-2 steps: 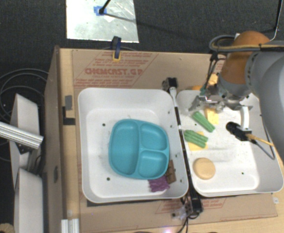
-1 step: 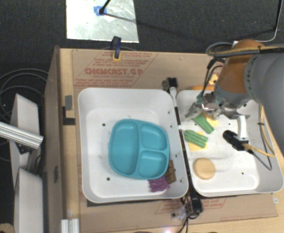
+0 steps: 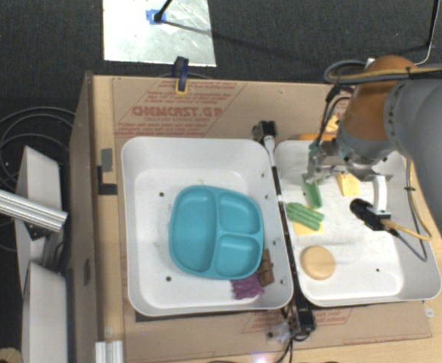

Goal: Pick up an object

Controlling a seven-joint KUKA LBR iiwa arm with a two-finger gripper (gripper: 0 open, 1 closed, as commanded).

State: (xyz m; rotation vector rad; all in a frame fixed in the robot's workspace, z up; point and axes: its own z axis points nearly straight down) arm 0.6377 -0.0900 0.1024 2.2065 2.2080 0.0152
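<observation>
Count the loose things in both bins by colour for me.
teal plate: 1
purple piece: 1
brown piece: 1
green pieces: 2
yellow pieces: 2
tan round piece: 1
Total: 8

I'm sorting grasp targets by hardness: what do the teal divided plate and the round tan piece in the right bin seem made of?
Teal divided plate: likely hard moulded plastic, smooth with slight sheen; uniform colour and rounded compartment ridges suggest it. Round tan piece: perhaps plastic or foam toy food, matte, evenly coloured; too small to be sure.
</observation>
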